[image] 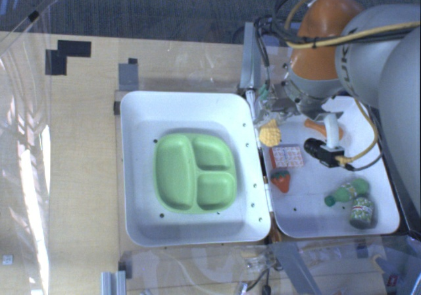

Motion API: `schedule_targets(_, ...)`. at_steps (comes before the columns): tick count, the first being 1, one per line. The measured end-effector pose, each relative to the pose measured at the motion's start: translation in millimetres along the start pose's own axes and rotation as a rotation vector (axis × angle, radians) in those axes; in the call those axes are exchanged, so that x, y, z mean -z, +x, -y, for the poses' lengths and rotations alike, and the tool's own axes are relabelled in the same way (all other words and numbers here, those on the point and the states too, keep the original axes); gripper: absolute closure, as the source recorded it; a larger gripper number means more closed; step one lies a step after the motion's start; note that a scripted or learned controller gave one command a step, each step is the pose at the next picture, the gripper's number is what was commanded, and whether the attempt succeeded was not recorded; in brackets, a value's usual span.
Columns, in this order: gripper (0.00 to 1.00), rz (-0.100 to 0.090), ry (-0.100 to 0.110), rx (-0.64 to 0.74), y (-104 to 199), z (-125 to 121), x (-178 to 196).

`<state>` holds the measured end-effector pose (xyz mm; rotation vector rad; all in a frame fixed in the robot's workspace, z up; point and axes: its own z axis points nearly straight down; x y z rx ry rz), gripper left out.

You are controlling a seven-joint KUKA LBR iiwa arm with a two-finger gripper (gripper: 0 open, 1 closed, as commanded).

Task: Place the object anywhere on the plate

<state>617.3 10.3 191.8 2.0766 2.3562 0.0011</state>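
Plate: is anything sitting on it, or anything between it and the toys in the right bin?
Nothing visible sits on the green plate. Between it and the corn and strawberry lie just the two bins' adjoining rims, which any toy would likely need to be lifted over.

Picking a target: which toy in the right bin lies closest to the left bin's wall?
The yellow corn piece, at the right bin's upper left; the strawberry lies further right.
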Motion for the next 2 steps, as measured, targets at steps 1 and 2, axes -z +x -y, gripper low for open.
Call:
schedule_targets(1, 1.0, 0.0, 0.0, -0.006, 73.9, 17.4, -8.1)
schedule_targets(2, 0.0, 0.0, 0.0, -0.006, 73.6, 17.3, -7.9)
